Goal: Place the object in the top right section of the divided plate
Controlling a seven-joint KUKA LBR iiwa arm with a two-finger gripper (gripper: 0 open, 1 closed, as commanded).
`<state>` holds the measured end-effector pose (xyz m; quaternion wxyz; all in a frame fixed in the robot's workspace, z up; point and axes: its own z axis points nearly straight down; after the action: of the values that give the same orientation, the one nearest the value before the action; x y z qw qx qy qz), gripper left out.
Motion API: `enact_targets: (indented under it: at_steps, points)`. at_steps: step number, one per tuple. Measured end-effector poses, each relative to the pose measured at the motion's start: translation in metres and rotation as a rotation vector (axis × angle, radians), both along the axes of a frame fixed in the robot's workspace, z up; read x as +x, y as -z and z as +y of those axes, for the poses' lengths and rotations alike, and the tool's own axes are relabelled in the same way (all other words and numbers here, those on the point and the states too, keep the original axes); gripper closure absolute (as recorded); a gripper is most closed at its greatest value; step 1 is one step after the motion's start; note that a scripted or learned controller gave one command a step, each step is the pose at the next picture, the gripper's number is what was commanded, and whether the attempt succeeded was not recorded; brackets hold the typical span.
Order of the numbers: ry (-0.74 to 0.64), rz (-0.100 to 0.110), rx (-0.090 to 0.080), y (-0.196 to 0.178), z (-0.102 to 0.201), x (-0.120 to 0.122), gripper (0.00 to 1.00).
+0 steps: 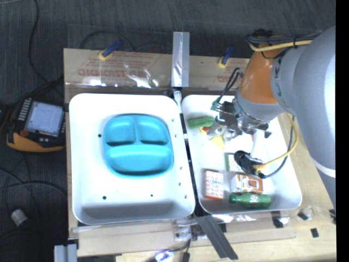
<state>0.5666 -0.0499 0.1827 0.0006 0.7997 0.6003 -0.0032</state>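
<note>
A blue divided plate (pixel 138 145) lies in the left bin (pixel 87 201), with two small sections at its far side and one large section in front. My gripper (pixel 222 129) hangs low over the far left part of the right bin (pixel 289 190). It is right above a small cluster there: a green piece (pixel 199 121), a small red piece (pixel 205 130) and a yellow piece (pixel 218 141). The wrist hides whatever lies directly under it.
The right bin's front part holds a patterned red-and-white box (pixel 214 184), an orange box (pixel 250 184), a green bottle (pixel 250 200) lying on its side and a green card (pixel 234 161). A black and yellow cable (pixel 272 165) loops over the bin. A handheld device (pixel 39 121) lies left of the bench.
</note>
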Motion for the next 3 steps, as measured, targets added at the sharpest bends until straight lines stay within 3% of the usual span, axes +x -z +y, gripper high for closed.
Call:
enact_targets:
  at_steps: [1,2,3]
  points:
    - [-0.035,0.0,0.0,0.0,0.003,0.092,1.0]
    - [-0.034,-0.001,-0.001,0.0,0.003,0.092,0.0]
    - [-0.474,-0.002,0.001,-0.043,-0.034,0.102,0.0]
